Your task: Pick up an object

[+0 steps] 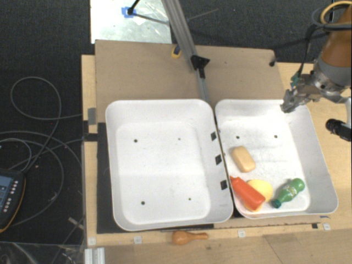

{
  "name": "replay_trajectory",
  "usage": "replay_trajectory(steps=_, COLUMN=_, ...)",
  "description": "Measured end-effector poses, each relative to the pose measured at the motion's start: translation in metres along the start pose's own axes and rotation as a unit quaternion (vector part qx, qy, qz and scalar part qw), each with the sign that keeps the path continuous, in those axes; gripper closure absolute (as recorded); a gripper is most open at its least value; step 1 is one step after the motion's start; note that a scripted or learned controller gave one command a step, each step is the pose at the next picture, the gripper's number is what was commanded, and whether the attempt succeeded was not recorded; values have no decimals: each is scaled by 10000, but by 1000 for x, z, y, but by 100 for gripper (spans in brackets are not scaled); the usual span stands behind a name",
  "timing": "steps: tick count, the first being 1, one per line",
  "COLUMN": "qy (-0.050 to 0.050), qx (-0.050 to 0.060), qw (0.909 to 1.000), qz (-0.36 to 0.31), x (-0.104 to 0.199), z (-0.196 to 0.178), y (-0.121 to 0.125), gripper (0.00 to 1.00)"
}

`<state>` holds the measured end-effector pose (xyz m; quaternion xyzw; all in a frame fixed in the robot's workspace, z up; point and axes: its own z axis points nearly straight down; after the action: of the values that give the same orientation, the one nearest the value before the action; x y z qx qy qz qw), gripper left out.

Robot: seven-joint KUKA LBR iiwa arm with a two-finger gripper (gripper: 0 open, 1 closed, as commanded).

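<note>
While the arm (pixel 334 54) reaches in from the right, its hand (pixel 290 102) hangs over the far right corner of the right bin (pixel 300 128), and whether it is open or closed cannot be told from this slanted view; nothing shows between its tips. The objects lie well apart from it, gathered in the near half of that bin: a tan bar-shaped object (pixel 242 159) sits toward the bin's left side, an orange-red carrot-like object (pixel 247 193) lies at a slant near the front left corner, a yellow lemon-like object (pixel 262 188) touches it on the right, and a green bottle (pixel 287 192) lies tilted just beside the lemon. The left bin (pixel 159 164) adjoins the right one. On the surface (pixel 231 70), just in front of the left bin's near rim, rests a small orange pear-shaped object (pixel 188 236).
</note>
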<state>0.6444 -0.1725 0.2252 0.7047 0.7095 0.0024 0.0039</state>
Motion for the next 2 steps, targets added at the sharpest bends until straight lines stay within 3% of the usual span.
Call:
replay_trajectory(steps=1, qy=7, qx=24, qw=10000, qz=2, x=0, z=-9, y=1, gripper=100)
replay_trajectory(steps=2, qy=18, qx=24, qw=10000, qz=-22, x=60, z=-18, y=11, gripper=100)
